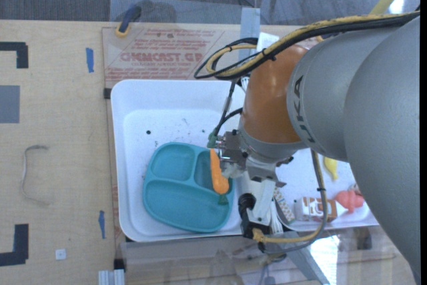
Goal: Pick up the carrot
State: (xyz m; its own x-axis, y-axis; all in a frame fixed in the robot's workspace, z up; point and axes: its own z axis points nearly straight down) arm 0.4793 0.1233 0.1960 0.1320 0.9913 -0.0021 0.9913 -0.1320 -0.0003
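The big grey arm (360,97) reaches in from the right. 1 white bin (167,103) holds a teal plate (177,193). The carrot (218,173) is at the plate's right edge, mid-frame. It looks light, stiff and smooth; grab its middle. The jaws are close by; spread or pinching, I cannot tell.

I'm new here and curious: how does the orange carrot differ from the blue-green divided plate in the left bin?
Colour: the carrot is orange, the plate teal. Shape: the carrot is slim and tapered, the plate broad, shallow and split into compartments. Size: the plate is much larger than the carrot, which shows at its right rim. Both show within the left bin.
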